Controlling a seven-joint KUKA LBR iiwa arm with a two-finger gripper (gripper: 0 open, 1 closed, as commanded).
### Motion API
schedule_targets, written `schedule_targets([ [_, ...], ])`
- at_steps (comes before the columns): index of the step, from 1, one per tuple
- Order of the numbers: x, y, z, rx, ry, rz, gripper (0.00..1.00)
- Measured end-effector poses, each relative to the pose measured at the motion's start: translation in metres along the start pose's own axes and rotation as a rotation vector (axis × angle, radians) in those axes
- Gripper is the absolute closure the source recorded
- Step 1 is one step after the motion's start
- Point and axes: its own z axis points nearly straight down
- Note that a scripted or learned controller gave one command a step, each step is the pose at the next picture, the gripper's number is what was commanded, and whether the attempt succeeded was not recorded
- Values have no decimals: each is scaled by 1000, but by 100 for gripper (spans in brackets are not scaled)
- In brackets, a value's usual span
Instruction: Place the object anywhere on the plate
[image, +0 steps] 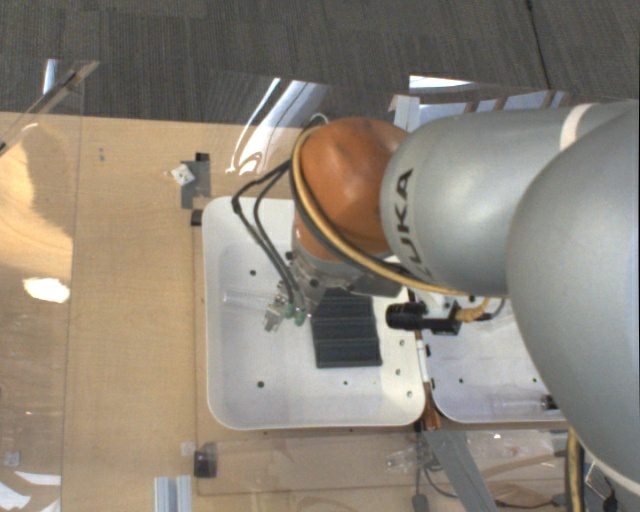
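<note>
The arm reached in from the right over the left bin, its orange band and grey body covering much of that bin. A dark ribbed block hung below the wrist above the bin floor, its long side running up and down the view. Whether the gripper stood apart or together could not be told. The object and plate could not be made out. The right bin lay just beside, partly under the arm.
</note>
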Motion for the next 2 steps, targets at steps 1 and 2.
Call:
schedule_targets([
  [1, 59, 8, 56, 5, 1, 557, 100],
  [2, -17, -12, 30, 2, 0, 157, 100],
])
